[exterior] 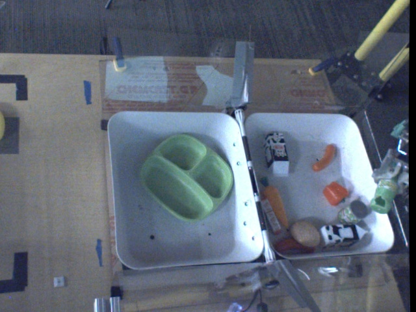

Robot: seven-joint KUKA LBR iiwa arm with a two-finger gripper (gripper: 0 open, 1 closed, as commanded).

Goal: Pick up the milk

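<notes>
**Inspector:** Upper left of the right bin [364,132], what do you log?

**Assistant:** That is where the milk [276,153] is, a small carton with black and white patches. It lies on the bin floor near the divider, apart from everything else.

**Inspector:** Nearest neighbours?

**Assistant:** Below it, a carrot [276,206] lies slanted along the divider side. To the right of the milk is a curved orange piece [325,157], and lower right of that a small orange cup [335,192].

**Inspector:** Lower edge of that bin?

**Assistant:** A tan potato [305,233] sits beside a second black-and-white box [339,234], which lies on its side. A red item [289,244] is tucked under the potato; I cannot identify it. A grey can [356,210] and a green bottle [383,197] stand at the right wall.

**Inspector:** Left bin [123,194]?

**Assistant:** A green divided plate [187,175] sits in its upper middle, tilted on the diagonal.

**Inspector:** State of the gripper?

**Assistant:** Cannot tell from this view. Nothing touches the milk.
</notes>
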